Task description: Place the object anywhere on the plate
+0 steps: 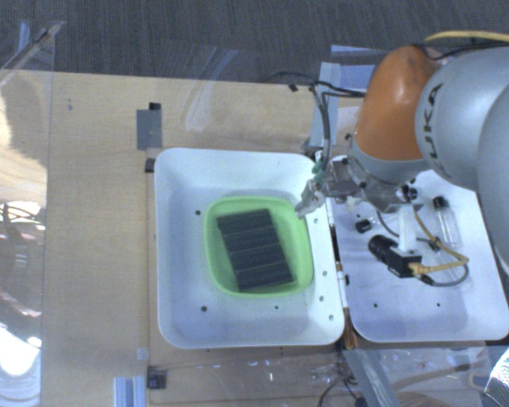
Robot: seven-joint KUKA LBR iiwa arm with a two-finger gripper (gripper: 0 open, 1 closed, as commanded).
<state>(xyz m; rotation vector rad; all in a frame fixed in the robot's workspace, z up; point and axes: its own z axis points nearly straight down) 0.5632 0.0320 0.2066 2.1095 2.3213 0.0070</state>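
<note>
Dark ridged block (254,249) on green plate (215,227)

High slanted overhead (fixed) above both bins (165,253).

plate (299,253) beside tool tip: lime green | object (254,249) on plate: dark grey, ridged bands | bins (180,227) under tool: white | arm (458,100) behind tool: grey, orange band | bench (93,253): pale wood

Even, bright overhead light; glare on clear panel (17,227) at left; soft focus, slightly grainy.
</note>
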